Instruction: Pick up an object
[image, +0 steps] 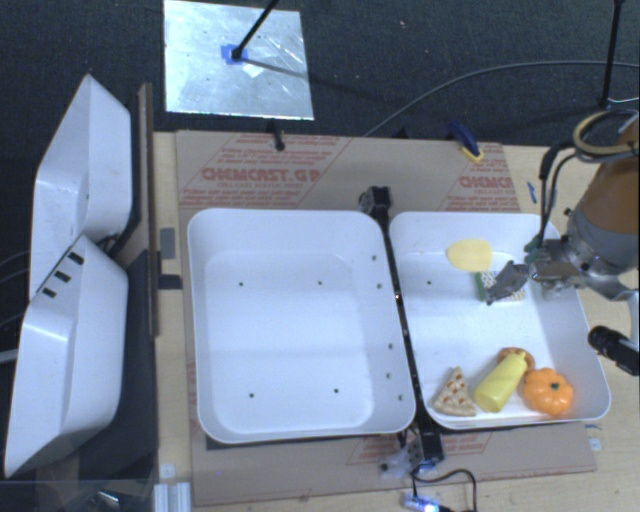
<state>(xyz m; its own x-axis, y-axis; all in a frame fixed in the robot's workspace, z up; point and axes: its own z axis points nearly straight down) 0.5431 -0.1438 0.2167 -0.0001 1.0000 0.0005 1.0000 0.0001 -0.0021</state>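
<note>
Overhead, arm (600, 215) reaches from right; end effector (503, 283) above right bin (580, 340), grip state unclear.

The hand (497, 285) hangs over the right bin (570, 330), just beside a flat yellow piece (468, 254). Along the bin's near edge lie a pizza slice (455, 393), yellow bottle (500, 384) and orange pumpkin (547, 391).

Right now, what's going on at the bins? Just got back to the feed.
The arm reaches into the right bin from the right, its gripper low near the yellow disc. Nothing shows between its fingers. A pizza slice toy, a yellow bottle and an orange pumpkin lie along the bin's near edge.
</note>
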